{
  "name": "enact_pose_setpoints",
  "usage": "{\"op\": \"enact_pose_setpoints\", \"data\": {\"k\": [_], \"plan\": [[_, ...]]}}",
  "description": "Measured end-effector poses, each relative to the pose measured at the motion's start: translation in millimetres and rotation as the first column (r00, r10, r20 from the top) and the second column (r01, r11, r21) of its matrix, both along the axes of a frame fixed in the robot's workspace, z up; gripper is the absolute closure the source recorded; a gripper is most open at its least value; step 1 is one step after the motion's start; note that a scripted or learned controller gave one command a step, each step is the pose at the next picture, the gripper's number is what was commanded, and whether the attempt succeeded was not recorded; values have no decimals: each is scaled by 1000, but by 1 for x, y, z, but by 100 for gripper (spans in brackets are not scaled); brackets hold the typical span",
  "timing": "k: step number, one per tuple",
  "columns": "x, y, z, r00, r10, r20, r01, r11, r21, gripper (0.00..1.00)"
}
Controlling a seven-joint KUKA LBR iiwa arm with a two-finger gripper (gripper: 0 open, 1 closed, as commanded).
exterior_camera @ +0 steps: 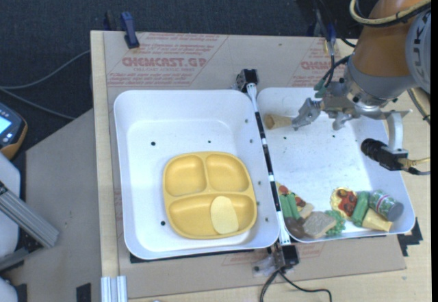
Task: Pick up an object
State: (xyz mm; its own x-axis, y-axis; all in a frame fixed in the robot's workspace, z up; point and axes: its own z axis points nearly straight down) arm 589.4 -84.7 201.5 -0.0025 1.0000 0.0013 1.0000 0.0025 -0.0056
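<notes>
From the camera view: early in the pick, approach stage by the look of it, with nothing lifted yet. Gripper [321, 114] hanging over the far end of the right bin [321, 167], fingers spread apart, one dark finger angled down-left, the other shorter and nearer the wrist. Nothing between them; no contact with any object visible. Closest candidate a small tan block [269, 121] lying on the bin floor by the divider, near the left finger but apart from it. Other candidates heaped at the near end of the same bin, well apart from the gripper: a cluster of play food [308, 215] by the divider and a second cluster [366, 208] toward the right wall. In the left bin [137, 157], a yellow divided plate [198, 187] bearing a pale oval piece [223, 214] in its near compartment. Next move, as a judgement: shift toward the chosen object, descend until the fingers straddle it, then close. Risk of a miss if the tan block sits too close to the bin wall.
</notes>
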Motion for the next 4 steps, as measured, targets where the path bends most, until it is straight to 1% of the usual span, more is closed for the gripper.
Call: {"op": "enact_pose_setpoints", "data": {"k": [1, 2, 3, 4], "plan": [[5, -11, -123, 1000, -3, 0, 3, 1000, -1, 0], [59, -27, -117, 1000, 3, -8, -3, 1000, -3, 0], [33, -23, -117, 1000, -4, 2, 4, 1000, 0, 0], [-5, -40, -117, 1000, -6, 1, 6, 1000, 0, 0]]}}
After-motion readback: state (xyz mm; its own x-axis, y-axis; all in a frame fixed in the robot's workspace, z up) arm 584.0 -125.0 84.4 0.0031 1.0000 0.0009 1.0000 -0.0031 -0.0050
